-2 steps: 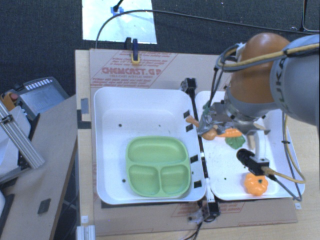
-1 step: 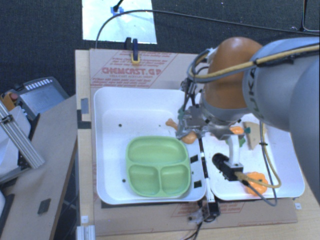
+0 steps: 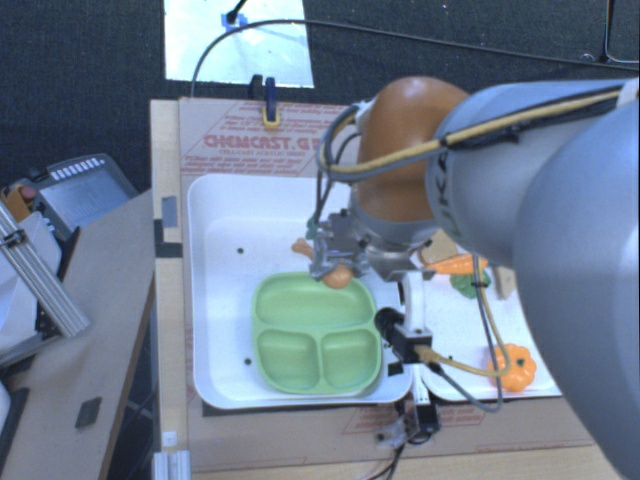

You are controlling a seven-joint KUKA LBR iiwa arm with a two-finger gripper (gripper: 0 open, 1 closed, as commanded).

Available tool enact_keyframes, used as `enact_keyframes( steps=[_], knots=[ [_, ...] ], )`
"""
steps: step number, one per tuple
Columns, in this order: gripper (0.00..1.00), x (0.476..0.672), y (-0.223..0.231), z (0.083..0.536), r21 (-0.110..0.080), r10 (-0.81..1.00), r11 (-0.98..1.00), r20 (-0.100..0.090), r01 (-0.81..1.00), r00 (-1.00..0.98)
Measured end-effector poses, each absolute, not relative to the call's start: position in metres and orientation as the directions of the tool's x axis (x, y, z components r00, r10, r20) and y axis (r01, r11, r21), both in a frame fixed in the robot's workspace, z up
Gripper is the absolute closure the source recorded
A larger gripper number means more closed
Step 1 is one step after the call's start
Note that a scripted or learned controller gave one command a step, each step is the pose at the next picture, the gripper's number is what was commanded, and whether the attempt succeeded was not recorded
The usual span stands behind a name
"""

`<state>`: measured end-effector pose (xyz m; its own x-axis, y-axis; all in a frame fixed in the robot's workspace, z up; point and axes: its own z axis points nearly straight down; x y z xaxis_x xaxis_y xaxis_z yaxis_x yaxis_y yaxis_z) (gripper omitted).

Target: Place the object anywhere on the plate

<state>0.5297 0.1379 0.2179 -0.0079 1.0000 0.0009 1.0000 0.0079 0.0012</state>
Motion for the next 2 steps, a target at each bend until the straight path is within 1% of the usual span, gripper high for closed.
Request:
enact_keyframes(
  steps=[1, 2],
  knots=[
    [1.0, 0.5345, 0.1916, 0.2321, 0.002, 1.0, 0.008, 0.002, 1.0, -0.008],
    [0.0, 0.5343, 0.1893, 0.2314, 0.0, 1.0, 0.004, 0.001, 1.0, -0.004]
  ],
)
